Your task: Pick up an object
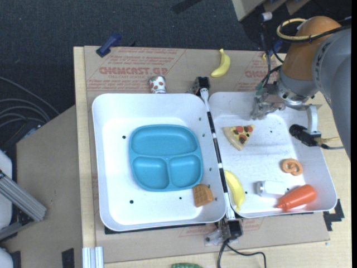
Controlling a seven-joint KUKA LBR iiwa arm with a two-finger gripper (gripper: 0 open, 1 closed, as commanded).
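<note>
A pizza slice [239, 135] lies flat near the back left of the right bin [312, 202], the likeliest thing to be picked since the gripper [261, 109] is poised just above and right of it, apart from it. Nothing is seen between the fingers; whether they are apart or together cannot be told. Other pieces are scattered toward the front: a pretzel [290, 167], a carrot [297, 197], a banana [235, 188]. A blue tray [165, 156] is kept in the left bin [106, 149].
</note>
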